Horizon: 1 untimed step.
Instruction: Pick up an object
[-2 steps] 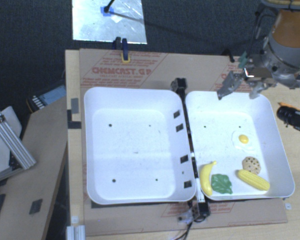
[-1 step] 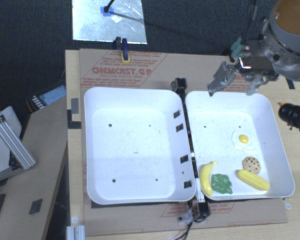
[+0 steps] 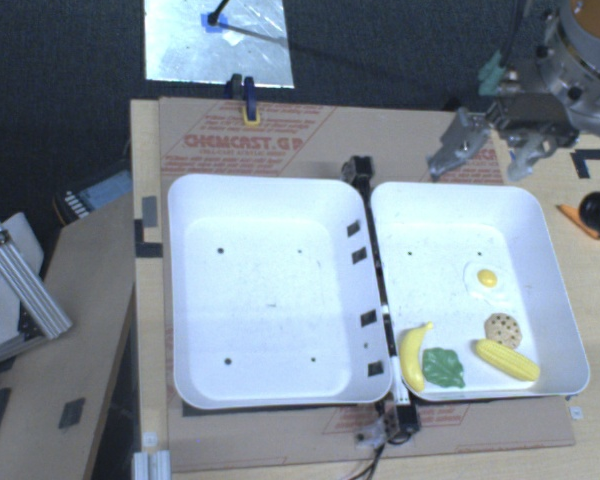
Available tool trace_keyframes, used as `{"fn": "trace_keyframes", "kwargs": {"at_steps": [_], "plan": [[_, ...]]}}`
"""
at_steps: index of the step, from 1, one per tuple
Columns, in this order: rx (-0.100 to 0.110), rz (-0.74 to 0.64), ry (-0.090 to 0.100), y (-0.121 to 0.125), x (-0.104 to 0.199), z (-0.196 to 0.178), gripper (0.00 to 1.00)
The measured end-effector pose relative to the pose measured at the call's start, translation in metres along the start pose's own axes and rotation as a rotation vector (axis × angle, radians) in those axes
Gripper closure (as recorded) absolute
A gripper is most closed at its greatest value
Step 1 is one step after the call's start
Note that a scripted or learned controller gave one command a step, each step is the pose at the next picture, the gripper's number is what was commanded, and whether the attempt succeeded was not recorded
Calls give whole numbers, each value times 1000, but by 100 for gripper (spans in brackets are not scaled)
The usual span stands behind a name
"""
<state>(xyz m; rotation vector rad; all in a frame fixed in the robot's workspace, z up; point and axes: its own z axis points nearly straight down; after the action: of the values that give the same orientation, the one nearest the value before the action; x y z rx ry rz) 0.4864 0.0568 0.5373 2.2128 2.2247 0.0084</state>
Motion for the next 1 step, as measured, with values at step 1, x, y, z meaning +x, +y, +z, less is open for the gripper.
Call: {"fn": "trace_keyframes", "kwargs": {"at_steps": [1], "plan": [[16, 8, -3, -2, -36, 124, 0]]}}
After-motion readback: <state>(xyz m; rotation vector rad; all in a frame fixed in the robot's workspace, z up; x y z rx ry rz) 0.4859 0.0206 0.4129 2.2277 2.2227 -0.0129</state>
